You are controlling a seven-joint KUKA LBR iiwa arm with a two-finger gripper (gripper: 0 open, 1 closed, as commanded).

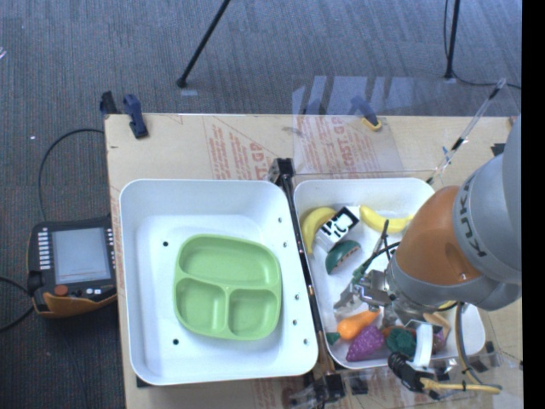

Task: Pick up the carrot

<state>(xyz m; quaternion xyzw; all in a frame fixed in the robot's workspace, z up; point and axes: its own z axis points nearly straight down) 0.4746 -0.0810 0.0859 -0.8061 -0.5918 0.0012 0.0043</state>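
Now, starting at the far left, a black handheld control pendant with a grey screen (72,267) lies on the dark carpet beside my bench. Next comes the left shallow white plastic bin (136,228), and in its middle rests a light green three-compartment plastic tray (227,286). A black clamp (282,170) sits at the top of the seam where the two bins meet.

Moving right, the right shallow white plastic bin (400,186) holds a jumble of toy food. Near its upper left lies a curved yellow banana (313,223), with a small black-and-white box (339,225) just beside it and a dark green rounded piece (344,255) below that. A second yellow banana (380,220) lies toward the upper middle, partly under my wrist.

The small orange plastic carrot (358,323) lies in the lower left part of this bin, tilted, its thicker end toward the right. A purple bunch of toy grapes (367,343) touches it from below.

My two-finger gripper (368,290) hangs just above and slightly right of the carrot, very near it, with metal parts close to the carrot's upper right end. Whether it touches the carrot I cannot tell, nor can I tell how my pincer stands, apart or together. My grey arm with its orange band (430,245) covers the bin's right half.
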